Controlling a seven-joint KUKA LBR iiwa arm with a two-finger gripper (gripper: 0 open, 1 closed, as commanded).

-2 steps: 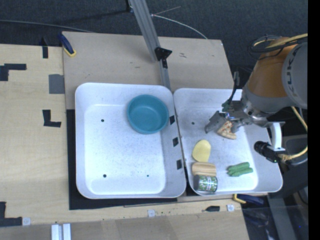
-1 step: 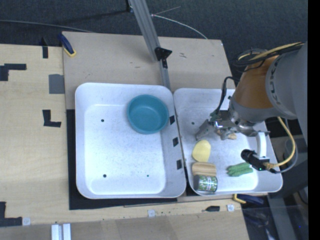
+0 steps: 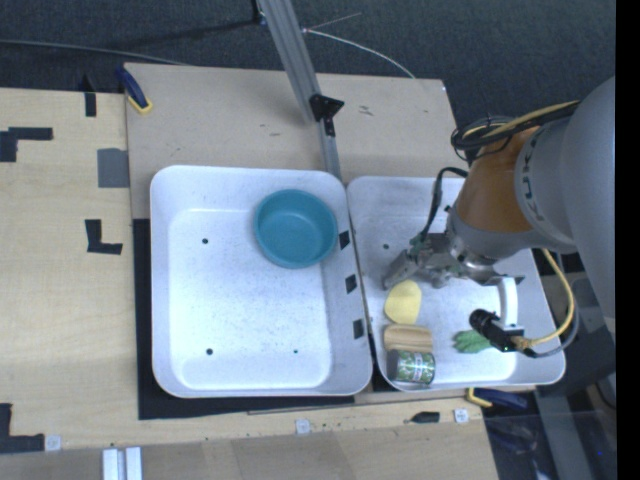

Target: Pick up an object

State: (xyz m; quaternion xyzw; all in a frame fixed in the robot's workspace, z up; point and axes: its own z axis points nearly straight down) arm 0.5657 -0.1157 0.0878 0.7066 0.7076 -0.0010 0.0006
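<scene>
My gripper point(image 3: 404, 270) hangs low in the right bin point(image 3: 385, 208), just above a pale yellow rounded object point(image 3: 403, 303) and close to touching its top edge. Nothing can be seen held in it. Below the yellow object, a small can point(image 3: 410, 354) with a tan and green wrap lies on its side against the bin's front rim. A small green object point(image 3: 466, 342) rests to the right of the can. In the left bin point(image 3: 165, 288), a blue bowl point(image 3: 294, 228) stands upright near the back right corner.
A slanted metal bar point(image 3: 300, 58) runs from the top of the view down to the gap between the two bins. The arm's grey and orange body point(image 3: 530, 183) covers the right bin's far right side.
</scene>
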